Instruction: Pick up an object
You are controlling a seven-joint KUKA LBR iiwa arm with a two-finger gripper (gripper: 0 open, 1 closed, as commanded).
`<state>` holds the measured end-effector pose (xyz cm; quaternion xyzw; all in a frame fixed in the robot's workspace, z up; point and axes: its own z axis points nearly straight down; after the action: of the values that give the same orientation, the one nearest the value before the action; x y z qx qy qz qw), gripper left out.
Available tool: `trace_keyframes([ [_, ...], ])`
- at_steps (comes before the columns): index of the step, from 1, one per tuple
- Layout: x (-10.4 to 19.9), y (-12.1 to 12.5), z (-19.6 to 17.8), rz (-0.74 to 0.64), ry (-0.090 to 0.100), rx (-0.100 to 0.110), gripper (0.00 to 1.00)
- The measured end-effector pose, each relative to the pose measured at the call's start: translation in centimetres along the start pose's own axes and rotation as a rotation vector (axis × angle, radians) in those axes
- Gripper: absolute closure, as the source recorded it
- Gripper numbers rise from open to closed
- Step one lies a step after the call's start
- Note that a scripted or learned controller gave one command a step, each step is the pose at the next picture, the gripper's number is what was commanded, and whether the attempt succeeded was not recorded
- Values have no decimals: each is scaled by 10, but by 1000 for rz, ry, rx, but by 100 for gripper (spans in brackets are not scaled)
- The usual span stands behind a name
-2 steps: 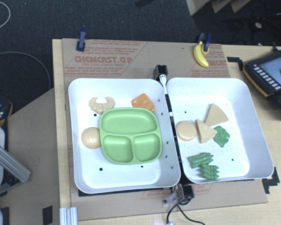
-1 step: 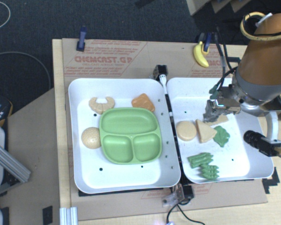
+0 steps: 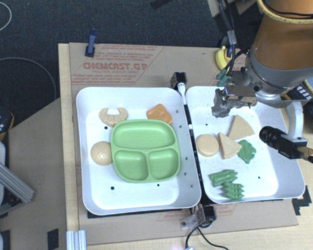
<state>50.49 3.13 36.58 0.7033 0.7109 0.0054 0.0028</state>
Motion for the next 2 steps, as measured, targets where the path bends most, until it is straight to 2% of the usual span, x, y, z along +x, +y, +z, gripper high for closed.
trace_keyframes([
  [1, 53, -13, -170, 4, 2, -9, 100],
  [2, -31, -24, -171, 20, -6, 6, 100],
])
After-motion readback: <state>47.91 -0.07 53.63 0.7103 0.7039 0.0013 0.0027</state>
